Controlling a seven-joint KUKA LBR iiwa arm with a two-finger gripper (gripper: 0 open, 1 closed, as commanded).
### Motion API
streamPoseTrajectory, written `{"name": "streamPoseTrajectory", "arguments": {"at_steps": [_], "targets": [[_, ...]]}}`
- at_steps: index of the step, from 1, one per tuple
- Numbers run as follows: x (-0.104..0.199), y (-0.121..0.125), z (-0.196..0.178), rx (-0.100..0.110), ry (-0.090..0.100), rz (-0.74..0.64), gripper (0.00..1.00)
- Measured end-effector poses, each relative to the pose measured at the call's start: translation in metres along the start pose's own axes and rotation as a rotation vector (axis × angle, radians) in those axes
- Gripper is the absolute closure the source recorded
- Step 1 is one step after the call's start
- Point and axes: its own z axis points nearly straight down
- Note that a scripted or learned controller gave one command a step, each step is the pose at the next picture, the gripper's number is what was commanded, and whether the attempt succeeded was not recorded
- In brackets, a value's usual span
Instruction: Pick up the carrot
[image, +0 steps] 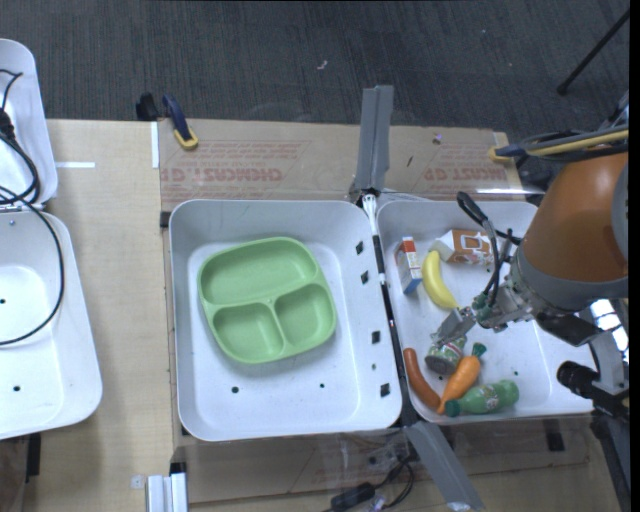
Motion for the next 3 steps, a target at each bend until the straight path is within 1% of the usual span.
{"name": "streamPoseTrajectory", "arguments": {"at_steps": [1, 2, 3], "targets": [[-0.058, -0.012, 0.088, -0.019, -0.010, -0.081, 0.00], [-0.099, -0.026, 0.096, -0.012, -0.005, -0.117, 0.00], [-0.102, -0.027, 0.098, -0.012, -0.009, -0.129, 0.00]]}}
